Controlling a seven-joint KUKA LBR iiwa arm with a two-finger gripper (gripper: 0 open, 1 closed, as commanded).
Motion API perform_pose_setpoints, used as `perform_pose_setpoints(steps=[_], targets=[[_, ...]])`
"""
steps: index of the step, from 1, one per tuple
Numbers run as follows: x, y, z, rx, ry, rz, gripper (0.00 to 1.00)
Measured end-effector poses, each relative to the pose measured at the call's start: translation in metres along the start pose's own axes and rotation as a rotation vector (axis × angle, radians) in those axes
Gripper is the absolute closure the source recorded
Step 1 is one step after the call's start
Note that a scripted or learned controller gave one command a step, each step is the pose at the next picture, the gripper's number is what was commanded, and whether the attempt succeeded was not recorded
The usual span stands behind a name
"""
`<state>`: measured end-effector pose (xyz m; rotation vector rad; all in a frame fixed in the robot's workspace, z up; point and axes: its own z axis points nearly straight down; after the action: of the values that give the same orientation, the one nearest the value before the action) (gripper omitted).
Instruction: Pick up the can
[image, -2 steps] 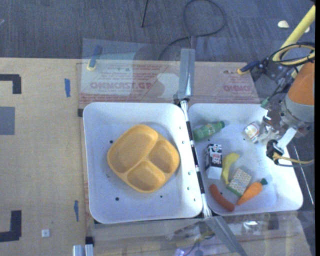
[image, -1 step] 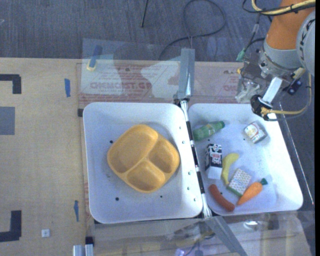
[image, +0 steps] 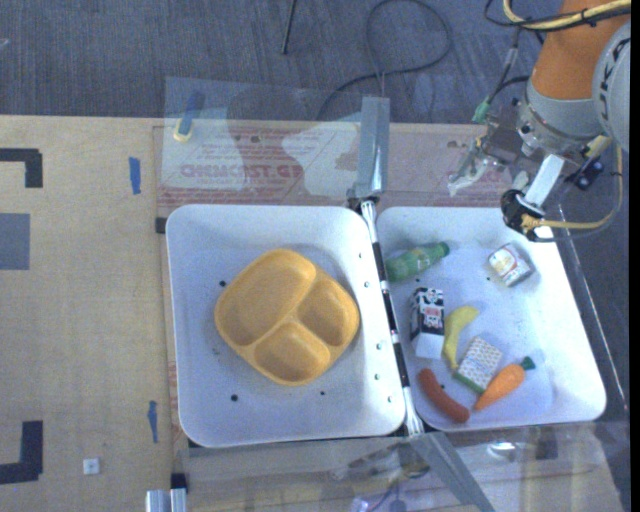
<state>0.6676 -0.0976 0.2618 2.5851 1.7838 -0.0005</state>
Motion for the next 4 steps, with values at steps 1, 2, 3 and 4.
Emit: perform_pose_setpoints(steps=[1,2,3,4], targets=[[-0.029,-0.037,0.061,0.004,0.000,0.241,0.00],[-0.043,0.012,-0.010,0.000,0.000,0.311,0.00],[-0.122,0.003,0.071,0.002,0.000,0.332,0.00],[-0.126,-0.023,0.167,0.005,0.013,0.415,0.00]])
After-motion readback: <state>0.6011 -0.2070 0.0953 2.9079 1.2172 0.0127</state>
